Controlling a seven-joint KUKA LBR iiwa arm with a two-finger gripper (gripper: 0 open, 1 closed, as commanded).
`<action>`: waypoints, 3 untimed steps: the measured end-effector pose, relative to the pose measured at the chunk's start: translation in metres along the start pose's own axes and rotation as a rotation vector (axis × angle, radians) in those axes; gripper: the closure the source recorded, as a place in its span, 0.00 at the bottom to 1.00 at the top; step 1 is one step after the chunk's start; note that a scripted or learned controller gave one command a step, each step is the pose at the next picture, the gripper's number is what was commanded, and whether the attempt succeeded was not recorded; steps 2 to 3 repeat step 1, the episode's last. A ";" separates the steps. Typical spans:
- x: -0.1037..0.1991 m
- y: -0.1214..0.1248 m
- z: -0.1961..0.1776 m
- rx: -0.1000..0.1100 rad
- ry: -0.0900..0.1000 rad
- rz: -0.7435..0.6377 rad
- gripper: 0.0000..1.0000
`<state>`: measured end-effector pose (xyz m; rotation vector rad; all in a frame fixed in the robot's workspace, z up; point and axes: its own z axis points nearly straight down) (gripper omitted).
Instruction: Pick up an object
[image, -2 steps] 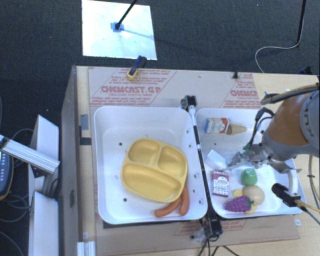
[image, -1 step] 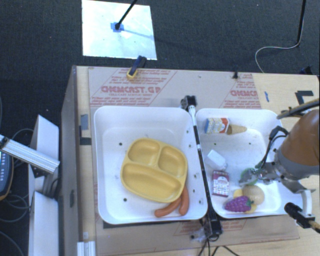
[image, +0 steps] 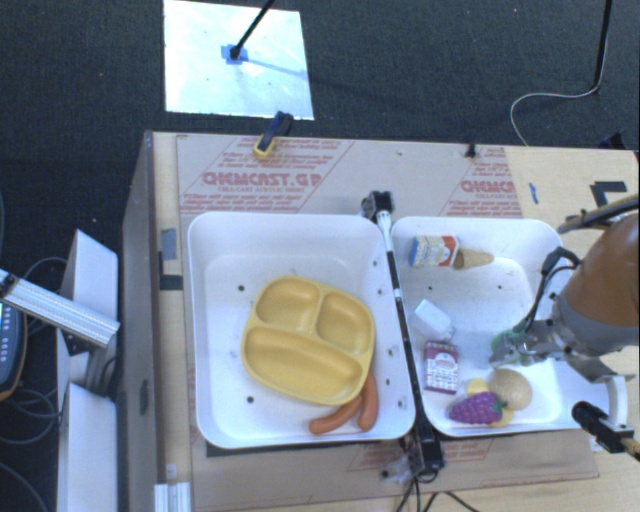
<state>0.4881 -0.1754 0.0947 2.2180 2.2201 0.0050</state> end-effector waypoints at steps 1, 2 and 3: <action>0.111 0.026 -0.090 0.001 0.001 -0.004 1.00; 0.111 0.026 -0.090 0.001 0.001 -0.004 1.00; 0.111 0.026 -0.090 0.001 0.001 -0.004 1.00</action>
